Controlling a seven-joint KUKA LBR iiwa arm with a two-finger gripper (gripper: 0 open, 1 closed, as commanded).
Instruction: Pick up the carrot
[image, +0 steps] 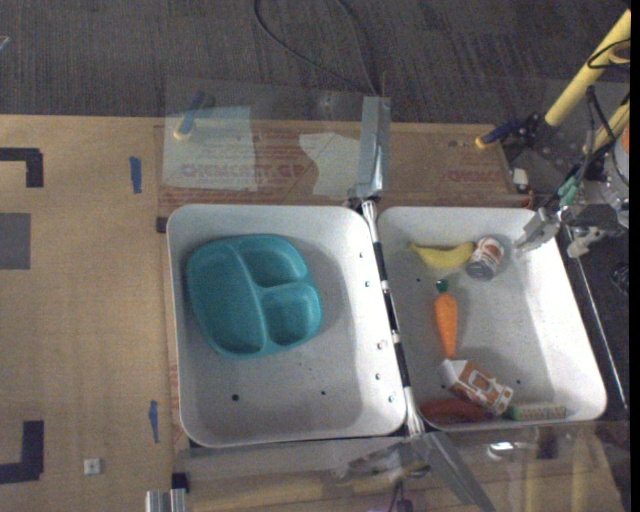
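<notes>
The orange carrot (445, 320) with a green top lies lengthwise in the middle-left of the right bin (560, 330), its top pointing toward the far side. My gripper (534, 235) hovers over the bin's far right corner, close to a small can (486, 257). It is well apart from the carrot, up and to its right. Nothing is seen held in it.
A yellow banana (442, 256) lies just beyond the carrot. A small carton (477, 384), a red item (452, 409) and a pale stick-shaped item (540, 411) crowd the bin's near edge. A teal divided plate (253, 293) sits in the left bin (200, 400).
</notes>
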